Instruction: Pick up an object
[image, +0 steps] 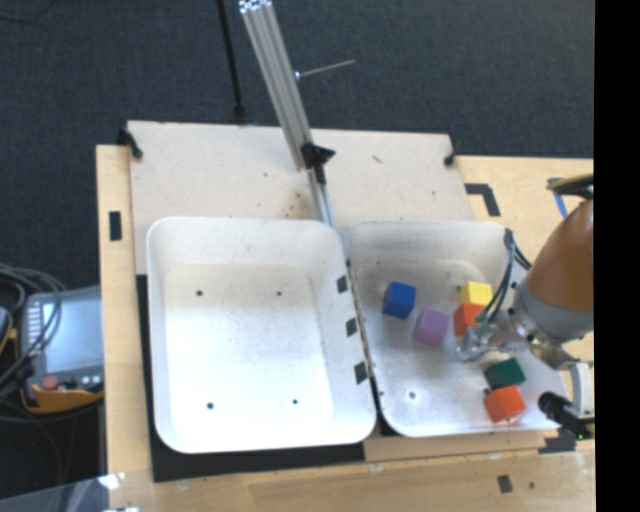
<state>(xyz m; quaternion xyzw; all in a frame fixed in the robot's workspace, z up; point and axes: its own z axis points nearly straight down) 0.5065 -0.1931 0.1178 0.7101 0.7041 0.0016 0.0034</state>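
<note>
The gripper (474, 343) hangs low at three o'clock in the right bin (420, 420); its state I cannot tell. An orange block (464, 318) sits just at its twelve (yellow block (477, 293) behind). Centre squarely over one block before closing.

We see both white bins (250, 330) as smooth, slightly glossy plastic with dark scuffs. Tabletop (115, 300) looks like pale matt wood. Blue block (399, 299) and purple block (432, 326) matt. Slanted rail (280, 80) is brushed metal.
</note>
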